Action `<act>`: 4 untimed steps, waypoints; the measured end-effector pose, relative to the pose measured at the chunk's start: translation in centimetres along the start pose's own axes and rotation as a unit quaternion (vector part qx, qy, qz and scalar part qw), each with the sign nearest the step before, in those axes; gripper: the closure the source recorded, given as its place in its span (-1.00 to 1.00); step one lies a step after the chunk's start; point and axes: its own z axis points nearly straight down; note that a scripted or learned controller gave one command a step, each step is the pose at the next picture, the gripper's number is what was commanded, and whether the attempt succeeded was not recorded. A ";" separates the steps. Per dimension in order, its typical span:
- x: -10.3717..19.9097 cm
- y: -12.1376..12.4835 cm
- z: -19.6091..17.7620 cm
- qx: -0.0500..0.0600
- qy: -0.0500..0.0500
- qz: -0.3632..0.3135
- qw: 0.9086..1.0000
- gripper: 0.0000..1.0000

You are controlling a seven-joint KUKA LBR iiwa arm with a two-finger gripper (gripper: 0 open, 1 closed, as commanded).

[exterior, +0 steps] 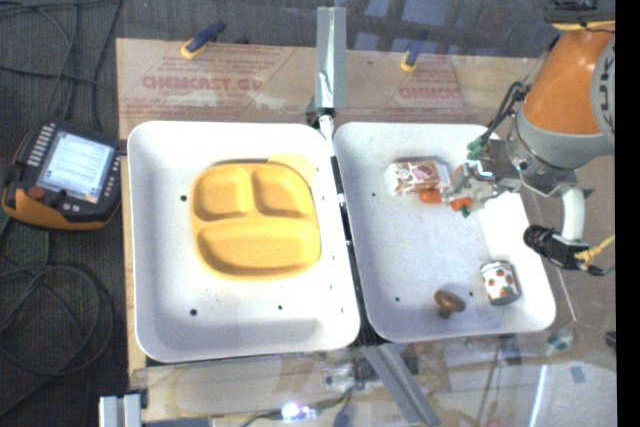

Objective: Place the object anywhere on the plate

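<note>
The camera view looks down at a slant on the desk (140, 75), where two white bins sit side by side. The left bin (160, 245) carries the yellow plate (257, 219), a three-compartment tray lying flat with nothing on it. The right bin (420, 265) holds the loose things: a crinkled snack packet (415, 177) near its upper middle, a small brown object (449, 300) and a small printed can (499, 281) close together by the lower right corner. The arm (570, 100) reaches in from the right, and its end effector (468, 187) sits low at the packet's right end, touching or almost touching it, with small orange-red bits showing around its tip. How far it is open, and whether anything is clamped in it, I cannot tell, since the parts blur together there. This looks like the picking step, with the packet the likely target and nothing carried over yet. Next it calls for a firm grip on the packet, a lift clear of the bin walls, and a move leftward over the plate before release.
</note>
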 end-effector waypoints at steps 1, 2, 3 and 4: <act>8.0 1.1 0.9 0.001 0.000 0.006 1.000 1.00; 15.2 2.7 2.2 0.001 -0.001 0.019 1.000 1.00; 22.6 -0.2 1.4 0.001 -0.001 -0.045 0.999 1.00; 22.6 -0.2 1.4 0.001 -0.001 -0.045 0.999 -1.00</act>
